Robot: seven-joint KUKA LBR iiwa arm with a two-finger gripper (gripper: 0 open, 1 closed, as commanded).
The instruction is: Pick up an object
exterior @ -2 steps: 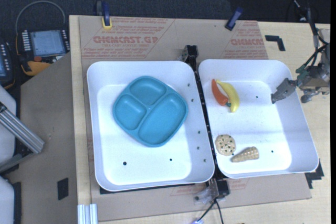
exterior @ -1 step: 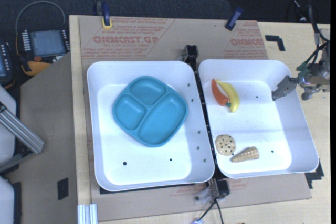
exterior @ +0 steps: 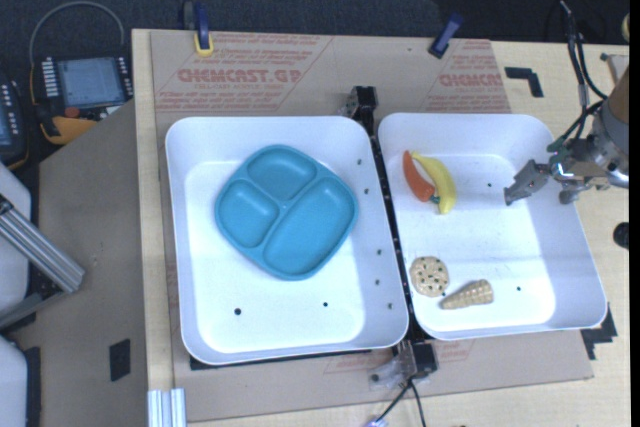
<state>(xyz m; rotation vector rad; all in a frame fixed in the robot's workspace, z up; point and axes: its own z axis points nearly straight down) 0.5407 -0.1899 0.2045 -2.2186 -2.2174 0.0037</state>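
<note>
The right bin (exterior: 575,260) holds a yellow banana (exterior: 438,183) lying against a red-orange piece (exterior: 416,174) at its far left. Near the front lie a round speckled cookie (exterior: 429,275) and a tan waffle cone (exterior: 468,294). My gripper (exterior: 541,192) hangs over the right bin's far right side, well to the right of the banana. Its fingers are spread open with nothing between them. A blue divided plate (exterior: 287,210) sits in the left bin (exterior: 185,165).
The bins sit side by side on a cardboard-covered bench (exterior: 320,70). Clamps (exterior: 203,25) hold the board's far edge. A pendant with a screen (exterior: 88,80) lies off the bench at the left. White bin floor lies between my gripper and the cookie.
</note>
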